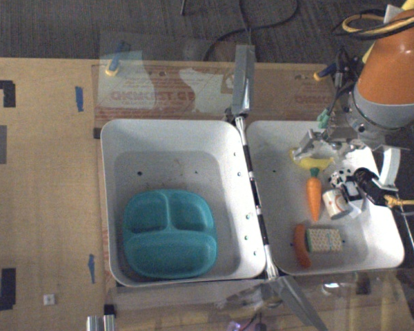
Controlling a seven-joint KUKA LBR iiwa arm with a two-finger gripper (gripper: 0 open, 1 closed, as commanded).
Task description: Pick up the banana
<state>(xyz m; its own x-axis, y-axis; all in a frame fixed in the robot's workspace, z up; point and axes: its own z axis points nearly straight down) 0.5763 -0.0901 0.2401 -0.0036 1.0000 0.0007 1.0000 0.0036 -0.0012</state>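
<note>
The banana (313, 162) is a yellow piece lying in the right bin (276, 205), near its far middle. Part of it is covered by the gripper. My gripper (319, 145) hangs right over the banana's far side, at or just above it. The grey arm with its orange band comes in from the upper right. The view does not show whether the banana is gripped.
An orange carrot (314, 196) lies just in front of the banana. A white cup (334, 203) lies on its side to the carrot's right. A speckled sponge block (324, 240) and a reddish sausage (301, 245) sit nearer the front. The left bin (117, 185) holds a teal divided plate (168, 234).
</note>
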